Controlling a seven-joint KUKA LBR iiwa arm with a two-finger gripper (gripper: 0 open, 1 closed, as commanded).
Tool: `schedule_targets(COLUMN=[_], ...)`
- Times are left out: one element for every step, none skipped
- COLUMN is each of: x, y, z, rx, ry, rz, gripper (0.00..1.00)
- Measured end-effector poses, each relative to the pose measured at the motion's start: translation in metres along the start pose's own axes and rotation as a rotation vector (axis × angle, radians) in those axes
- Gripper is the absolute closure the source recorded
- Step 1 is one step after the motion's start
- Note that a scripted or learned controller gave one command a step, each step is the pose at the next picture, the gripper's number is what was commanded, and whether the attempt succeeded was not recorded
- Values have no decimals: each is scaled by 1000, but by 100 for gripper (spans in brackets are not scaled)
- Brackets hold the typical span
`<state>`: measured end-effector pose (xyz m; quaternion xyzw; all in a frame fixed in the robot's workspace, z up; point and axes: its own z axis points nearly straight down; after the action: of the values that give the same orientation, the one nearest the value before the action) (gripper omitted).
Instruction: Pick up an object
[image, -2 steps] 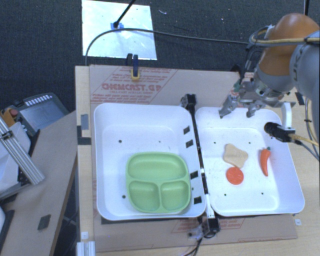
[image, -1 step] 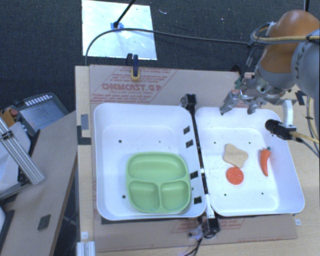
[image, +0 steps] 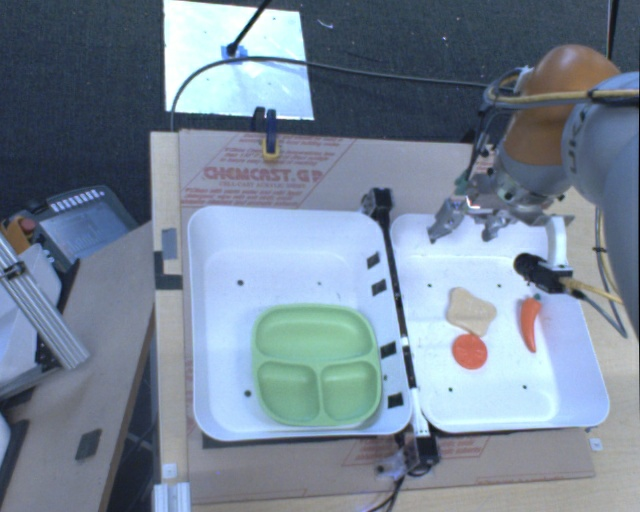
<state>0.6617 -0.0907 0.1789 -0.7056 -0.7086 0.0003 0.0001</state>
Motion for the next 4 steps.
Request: schedule_targets(x=[-5, -5, -5, -4], y=[-3, -4, -1, 3], z=[44, 96, 81, 36], rx=[1, 2, -6, -7], ry=[0, 0, 0, 0], rz=[3, 3, 3, 0], gripper=[0, 0, 100, 100])
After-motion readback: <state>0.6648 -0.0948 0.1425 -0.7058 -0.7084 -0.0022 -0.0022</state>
